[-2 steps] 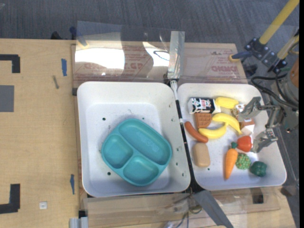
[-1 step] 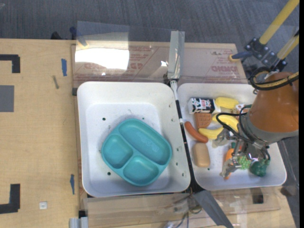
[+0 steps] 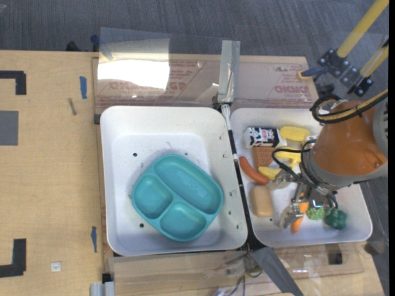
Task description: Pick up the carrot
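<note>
Your gripper [image 3: 294, 217] is low in the right bin [image 3: 361, 230], near its front edge. The carrot [image 3: 297, 223] sits right at its fingertips, beside the green broccoli [image 3: 335, 218]. You cannot tell if the fingers pinch it. A blue tray [image 3: 178, 195] lies in the left bin [image 3: 117, 165].

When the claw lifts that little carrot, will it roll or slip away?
Likely stiff and light: the carrot looks like a small toy. Its tapered, rounded shape may roll or squirt sideways. The claw sits right over it, with the broccoli close by.
</note>
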You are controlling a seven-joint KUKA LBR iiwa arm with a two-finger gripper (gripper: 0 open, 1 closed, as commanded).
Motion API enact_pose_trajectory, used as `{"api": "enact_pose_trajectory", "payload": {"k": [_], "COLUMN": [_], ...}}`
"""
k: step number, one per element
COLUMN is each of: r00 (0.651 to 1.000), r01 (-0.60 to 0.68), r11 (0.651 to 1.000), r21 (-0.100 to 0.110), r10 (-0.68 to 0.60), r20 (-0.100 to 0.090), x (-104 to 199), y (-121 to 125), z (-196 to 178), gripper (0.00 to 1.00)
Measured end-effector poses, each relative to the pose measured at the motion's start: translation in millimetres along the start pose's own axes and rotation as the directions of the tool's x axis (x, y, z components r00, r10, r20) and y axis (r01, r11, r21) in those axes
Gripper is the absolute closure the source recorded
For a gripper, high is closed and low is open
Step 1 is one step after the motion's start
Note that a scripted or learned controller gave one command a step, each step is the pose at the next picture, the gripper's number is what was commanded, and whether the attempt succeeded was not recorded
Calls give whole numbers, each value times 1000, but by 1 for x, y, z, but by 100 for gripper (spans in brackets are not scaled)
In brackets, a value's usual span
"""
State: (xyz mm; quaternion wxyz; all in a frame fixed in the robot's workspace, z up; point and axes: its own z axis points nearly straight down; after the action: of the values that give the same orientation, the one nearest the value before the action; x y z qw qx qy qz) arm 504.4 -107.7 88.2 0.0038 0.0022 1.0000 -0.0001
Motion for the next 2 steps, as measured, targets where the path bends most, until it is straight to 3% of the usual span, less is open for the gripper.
{"api": "enact_pose_trajectory", "payload": {"k": [1,2], "r00": [1000,1000], "r01": [2,-24], "r11": [1000,1000], "r21": [0,-1], "r10": [-2,24], "r20": [0,5], "x": [0,-12], "y": [1,47], "z": [-10,-100], "gripper": [100,100]}}
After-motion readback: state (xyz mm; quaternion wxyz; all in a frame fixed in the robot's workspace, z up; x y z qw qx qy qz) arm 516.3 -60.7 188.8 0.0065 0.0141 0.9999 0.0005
